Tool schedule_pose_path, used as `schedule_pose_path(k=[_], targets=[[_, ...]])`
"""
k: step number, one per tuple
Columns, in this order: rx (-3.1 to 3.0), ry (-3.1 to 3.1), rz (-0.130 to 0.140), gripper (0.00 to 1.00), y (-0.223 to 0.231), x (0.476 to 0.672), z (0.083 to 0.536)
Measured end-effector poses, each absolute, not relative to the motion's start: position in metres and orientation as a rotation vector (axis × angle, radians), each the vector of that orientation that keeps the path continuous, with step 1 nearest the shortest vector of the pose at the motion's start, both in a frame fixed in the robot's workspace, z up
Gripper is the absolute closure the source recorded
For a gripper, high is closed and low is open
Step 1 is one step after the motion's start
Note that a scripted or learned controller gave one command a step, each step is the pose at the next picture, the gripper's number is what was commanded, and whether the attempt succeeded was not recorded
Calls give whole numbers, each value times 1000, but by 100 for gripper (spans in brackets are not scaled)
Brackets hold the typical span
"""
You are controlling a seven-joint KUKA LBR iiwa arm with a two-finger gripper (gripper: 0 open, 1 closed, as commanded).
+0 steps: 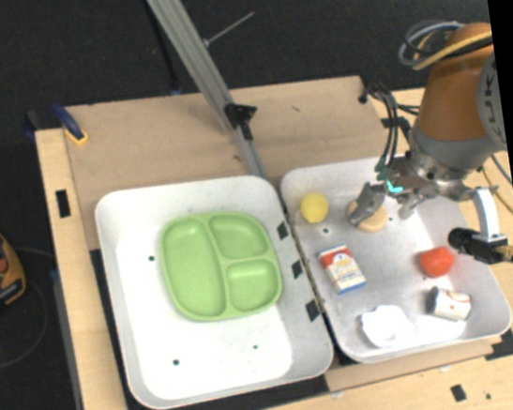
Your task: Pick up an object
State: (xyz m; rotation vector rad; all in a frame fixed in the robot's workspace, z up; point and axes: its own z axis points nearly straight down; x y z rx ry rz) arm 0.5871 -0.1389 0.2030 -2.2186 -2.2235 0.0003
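- We see the gripper (381, 203) low in the right bin (351, 338), over a tan object (372, 222)
- We cannot tell its jaw state
- A yellow ball (314, 207) lies just left

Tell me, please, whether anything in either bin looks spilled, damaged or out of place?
Nothing stands out. The green tray lies flat in the left bin; the yellow ball, small carton and red item lie apart in the right bin, nothing spilled.
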Motion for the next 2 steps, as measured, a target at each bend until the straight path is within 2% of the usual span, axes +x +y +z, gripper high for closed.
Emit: schedule_pose_path(k=[1, 2], targets=[[-2219, -2224, -1, 0, -139, 587, 204], [-2219, -2222, 5, 0, -135, 592, 143]])
